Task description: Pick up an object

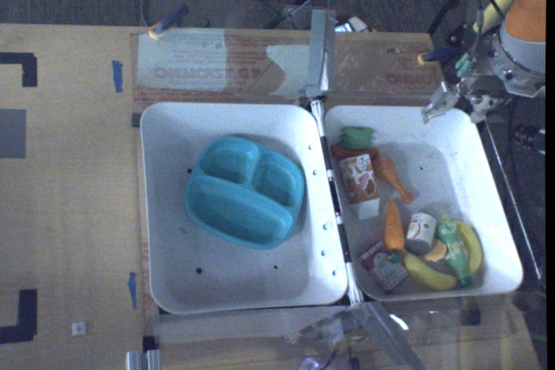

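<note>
The only writing I can half read is red mirrored lettering on the cardboard sheet (pixel 221 65) behind the bins; labels on the small carton (pixel 359 175) and white can (pixel 421 230) are too blurred. In the right bin (pixel 494 186) an orange carrot (pixel 394 225) lies long axis running near-to-far, beside a yellow banana (pixel 438 269) curving along the near corner. My gripper (pixel 460 95) hangs over that bin's far right corner with nothing in it, though I cannot tell its opening.

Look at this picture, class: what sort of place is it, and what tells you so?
Probably a robotics lab test bench. A robot arm hangs over two white bins, toy food lies in one, and blue tape marks sit on the board.
</note>
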`<move>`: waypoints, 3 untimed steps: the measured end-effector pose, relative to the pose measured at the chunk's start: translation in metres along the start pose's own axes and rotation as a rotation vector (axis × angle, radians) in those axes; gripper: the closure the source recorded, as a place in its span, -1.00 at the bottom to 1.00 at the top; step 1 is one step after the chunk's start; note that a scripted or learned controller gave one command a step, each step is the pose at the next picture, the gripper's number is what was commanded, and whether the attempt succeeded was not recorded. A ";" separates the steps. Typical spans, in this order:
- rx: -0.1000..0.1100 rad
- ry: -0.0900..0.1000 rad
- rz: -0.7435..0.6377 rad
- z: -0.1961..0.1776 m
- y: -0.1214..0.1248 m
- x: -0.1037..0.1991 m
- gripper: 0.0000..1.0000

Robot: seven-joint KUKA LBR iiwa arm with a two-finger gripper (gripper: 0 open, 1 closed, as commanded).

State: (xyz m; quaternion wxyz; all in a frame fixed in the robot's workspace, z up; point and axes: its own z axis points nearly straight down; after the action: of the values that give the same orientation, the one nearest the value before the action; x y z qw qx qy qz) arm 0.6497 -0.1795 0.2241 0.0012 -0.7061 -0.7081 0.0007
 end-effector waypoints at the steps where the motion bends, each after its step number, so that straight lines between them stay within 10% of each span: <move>1: -0.016 -0.004 0.079 0.124 -0.060 0.017 -1.00; 2: -0.007 0.000 -0.082 0.138 -0.138 0.042 -1.00; 3: -0.012 -0.004 -0.078 0.129 -0.136 0.040 1.00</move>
State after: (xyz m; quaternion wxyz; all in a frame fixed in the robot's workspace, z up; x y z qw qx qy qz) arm 0.5134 -0.1402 0.0960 -0.0045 -0.6779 -0.7351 -0.0022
